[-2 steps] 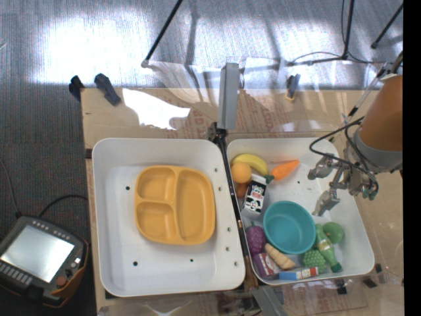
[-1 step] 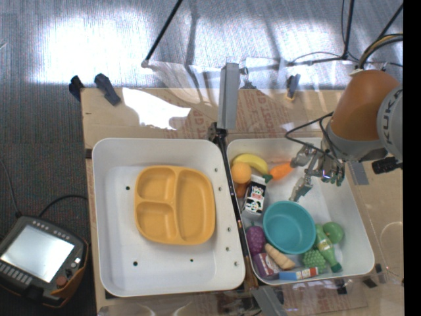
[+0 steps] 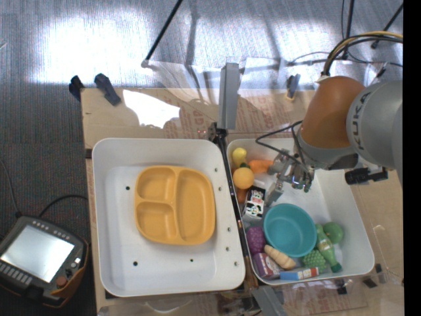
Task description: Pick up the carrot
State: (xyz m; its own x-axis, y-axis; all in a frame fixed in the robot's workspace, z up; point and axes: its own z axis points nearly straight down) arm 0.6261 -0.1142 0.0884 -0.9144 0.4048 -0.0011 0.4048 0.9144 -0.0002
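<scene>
Camera view | carrot point(image 3: 259, 166) lies in right bin point(image 3: 355, 209), upper-left corner, beside yellow fruit point(image 3: 243, 177) | judged light, stiff, smooth plastic, likely slippery; best pinched across its middle | gripper point(image 3: 287, 176) hovers just right of carrot, above teal bowl point(image 3: 289, 229), fingers spread a little, pinching nothing.
</scene>
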